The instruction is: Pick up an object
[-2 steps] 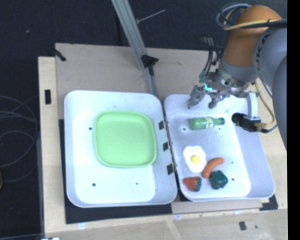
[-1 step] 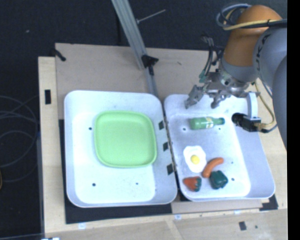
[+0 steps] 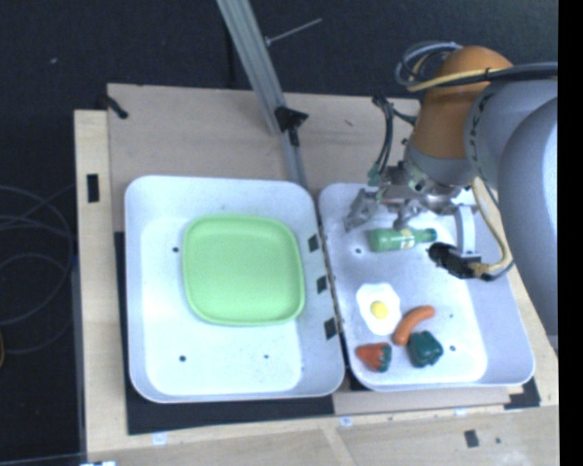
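2 white bins sat side by side on the desk (image 3: 194, 134). The left bin (image 3: 155, 289) carried 1 pale green plate (image 3: 243, 269), square with rounded corners, lying flat near its middle. The right bin (image 3: 496, 338) carried 5 small things. A green bottle (image 3: 400, 239) lay on its side in the far half, its length running left to right. Nearer, about the middle of that bin, lay a fried egg (image 3: 378, 307), white with a yellow yolk. Just right of the egg and a little nearer lay an orange sausage (image 3: 413, 324), tilted, its left end the nearer one. At the near edge sat a red piece (image 3: 374, 356) on the left and a dark green piece (image 3: 426, 349) on the right, apart from each other, with the sausage's lower end between them. The arm (image 3: 447, 115) came in from the right, its orange band above the wrist, and the claw (image 3: 398, 212) hung over the far part of the right bin, right above the bottle. Whether the claw touched the bottle could not be told, nor whether it stood wide or narrow. A grey pole (image 3: 253, 47) slanted down from the far side toward the gap between the 2 bins.
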Controlling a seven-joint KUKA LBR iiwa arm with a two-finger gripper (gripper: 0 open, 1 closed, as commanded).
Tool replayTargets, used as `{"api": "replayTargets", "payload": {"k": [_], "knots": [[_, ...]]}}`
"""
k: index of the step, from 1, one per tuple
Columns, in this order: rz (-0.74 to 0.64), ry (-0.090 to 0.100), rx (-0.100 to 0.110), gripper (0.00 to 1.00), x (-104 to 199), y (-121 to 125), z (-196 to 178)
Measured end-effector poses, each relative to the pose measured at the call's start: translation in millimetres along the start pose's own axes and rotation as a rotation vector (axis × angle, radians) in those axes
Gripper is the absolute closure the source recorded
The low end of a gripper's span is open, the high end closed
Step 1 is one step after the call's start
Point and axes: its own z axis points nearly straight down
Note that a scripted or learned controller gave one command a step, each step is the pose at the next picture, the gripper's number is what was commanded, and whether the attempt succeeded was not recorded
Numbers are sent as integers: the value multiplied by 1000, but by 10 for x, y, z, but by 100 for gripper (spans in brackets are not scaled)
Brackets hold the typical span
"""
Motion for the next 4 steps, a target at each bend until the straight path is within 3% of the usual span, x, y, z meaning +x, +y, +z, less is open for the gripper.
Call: {"api": "replayTargets", "payload": {"k": [1, 2, 4], "knots": [[0, 0, -15, 0, -4, 32, 294], [2, 1, -7, 100, -9, 9, 240], [0, 0, -10, 100, 15, -27, -904]]}}
